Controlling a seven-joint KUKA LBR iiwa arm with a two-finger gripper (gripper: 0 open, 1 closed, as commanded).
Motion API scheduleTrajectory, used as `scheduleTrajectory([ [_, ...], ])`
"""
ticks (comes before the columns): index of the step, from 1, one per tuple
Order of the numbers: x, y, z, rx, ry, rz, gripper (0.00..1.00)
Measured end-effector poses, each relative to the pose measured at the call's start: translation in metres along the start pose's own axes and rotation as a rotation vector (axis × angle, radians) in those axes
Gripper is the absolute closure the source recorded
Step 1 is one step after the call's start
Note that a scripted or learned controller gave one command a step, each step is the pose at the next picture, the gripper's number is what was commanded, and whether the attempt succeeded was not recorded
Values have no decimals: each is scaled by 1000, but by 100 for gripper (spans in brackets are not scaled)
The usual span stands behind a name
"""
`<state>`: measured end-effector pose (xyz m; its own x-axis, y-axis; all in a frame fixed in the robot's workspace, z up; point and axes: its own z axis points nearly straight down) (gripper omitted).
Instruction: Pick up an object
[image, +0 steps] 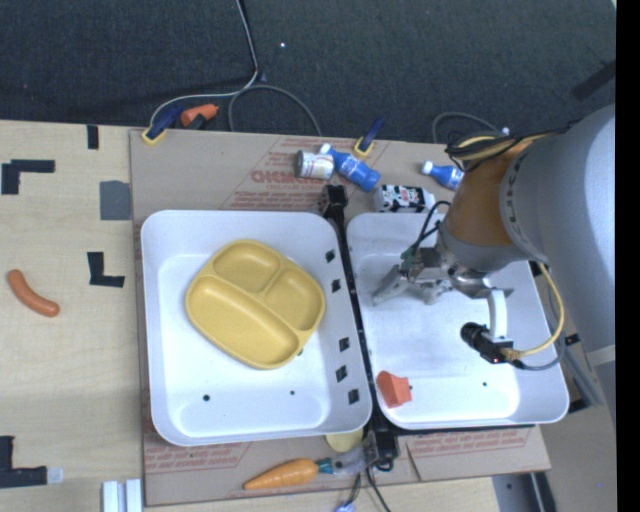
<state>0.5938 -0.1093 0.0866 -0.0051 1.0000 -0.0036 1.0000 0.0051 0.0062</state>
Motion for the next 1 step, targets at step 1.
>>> scheduleTrajectory([
  [1,14,69,2,0,2,1,0],
])
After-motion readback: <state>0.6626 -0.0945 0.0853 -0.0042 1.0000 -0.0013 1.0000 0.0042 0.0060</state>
